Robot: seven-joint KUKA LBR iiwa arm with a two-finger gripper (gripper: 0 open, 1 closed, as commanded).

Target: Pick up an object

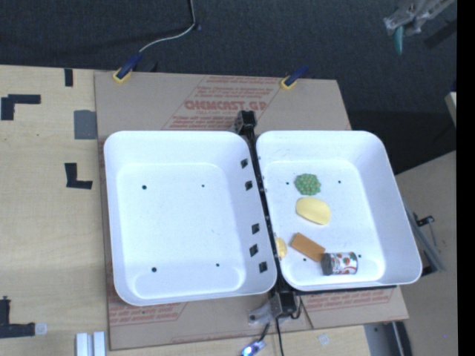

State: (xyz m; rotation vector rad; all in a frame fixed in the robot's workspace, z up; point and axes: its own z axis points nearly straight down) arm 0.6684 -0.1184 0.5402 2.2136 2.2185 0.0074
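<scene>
Your gripper sits in the top right corner of the camera view, over the dark floor and well apart from both bins. It is small and blurred there, so you cannot tell how it stands. Nothing is seen in its grasp.

Right bin, contents:
- Green bumpy object: near the middle of the bin, toward its far side.
- Yellow oval object: just beside the green one, on its near side.
- Brown block: nearer still, lying at a slant, its lower end touching or almost touching the can.
- Red and white can: on its side near the bin's near edge, dark end toward the brown block.
- Small yellow piece: against the bin's left wall, partly hidden by the rim; you cannot tell what it is.

All five lie far below and to the left of the gripper in the view, none of them near it.

Left bin: white, touching the right bin along the shared middle edge.

Both bins rest on a brown cardboard sheet with red printing, held by two yellow and blue clamps at its far edge, on the pale desk. A thin cable runs across the dark floor behind.
</scene>
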